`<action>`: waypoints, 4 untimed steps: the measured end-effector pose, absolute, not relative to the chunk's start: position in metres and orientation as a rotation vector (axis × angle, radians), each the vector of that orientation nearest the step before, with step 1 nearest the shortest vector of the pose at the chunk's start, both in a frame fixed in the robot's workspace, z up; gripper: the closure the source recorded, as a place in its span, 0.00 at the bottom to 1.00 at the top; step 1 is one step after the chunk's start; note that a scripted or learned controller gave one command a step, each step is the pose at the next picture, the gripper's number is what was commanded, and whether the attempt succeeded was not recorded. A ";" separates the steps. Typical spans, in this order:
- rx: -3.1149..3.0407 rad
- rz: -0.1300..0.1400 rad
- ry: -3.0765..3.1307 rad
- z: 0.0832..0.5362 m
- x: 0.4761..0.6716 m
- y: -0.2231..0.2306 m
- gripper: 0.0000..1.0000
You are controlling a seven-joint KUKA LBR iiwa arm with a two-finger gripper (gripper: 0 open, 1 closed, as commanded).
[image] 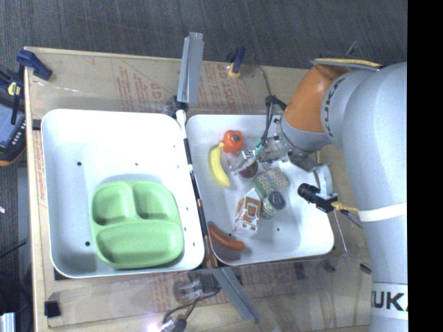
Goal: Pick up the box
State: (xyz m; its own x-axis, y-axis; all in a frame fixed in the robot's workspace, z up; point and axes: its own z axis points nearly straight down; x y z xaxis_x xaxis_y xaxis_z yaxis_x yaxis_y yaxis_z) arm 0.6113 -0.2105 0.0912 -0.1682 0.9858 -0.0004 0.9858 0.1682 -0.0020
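In the camera view we see the grey arm (377, 185) filling the right side of the frame, its orange band (308, 106) turned toward the top of the right bin (315, 237). From the wrist it reaches leftward over that bin's upper right part, and the gripper (257, 159) sits low among the clutter there. We cannot tell how the gripper stands; its tip is lost against the things beneath it.

The right bin is crowded. A yellow banana (219, 166) lies upright along its left side, with an orange-red round item (233, 141) just above and beside it. A patterned green can (270, 182) lies just under the gripper, and a dark round-topped piece (276, 200) sits just below that. A red-brown sausage-shaped thing (225, 238) rests near the lower left corner. A black fitting (313, 195) juts from the arm over the bin's right rim.

The left bin (69, 137) bears a green divided tray (137, 223) in its lower half.

The box (248, 214), small and printed in orange and white, lies flat in the middle of the right bin, below and slightly left of the gripper, near it but apart. The can and the dark piece lie just beside it on its right.
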 end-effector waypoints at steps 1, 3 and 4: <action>-2.021 0.002 -2.405 0.102 0.612 -0.210 1.00; -2.023 0.002 -2.402 0.236 0.614 -0.070 1.00; -2.172 0.003 -2.266 0.190 0.645 0.011 1.00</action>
State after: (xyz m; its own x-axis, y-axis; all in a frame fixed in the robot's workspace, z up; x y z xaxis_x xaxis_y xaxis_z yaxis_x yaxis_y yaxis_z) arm 0.6447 0.0110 0.1904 -0.0425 0.9991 0.0001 0.9991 0.0425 -0.0031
